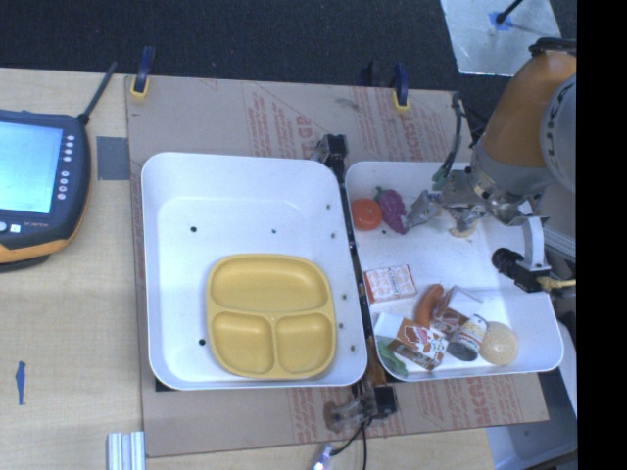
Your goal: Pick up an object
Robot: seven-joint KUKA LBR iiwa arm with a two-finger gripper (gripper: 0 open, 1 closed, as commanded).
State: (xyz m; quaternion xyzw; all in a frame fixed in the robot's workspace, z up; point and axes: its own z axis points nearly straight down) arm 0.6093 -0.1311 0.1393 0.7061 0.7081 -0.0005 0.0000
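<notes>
Camera view: small red-and-white packet (390, 283), print unreadable; pincer (443, 210) state I cannot tell.

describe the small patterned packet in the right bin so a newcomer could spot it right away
Start at the right bin, the one crowded with small items, and look along its left wall, about halfway down. The packet lies flat there, a small square with a white face and red print. It sits alone, below the orange ball and purple piece, apart from the pile at the near end.
</notes>
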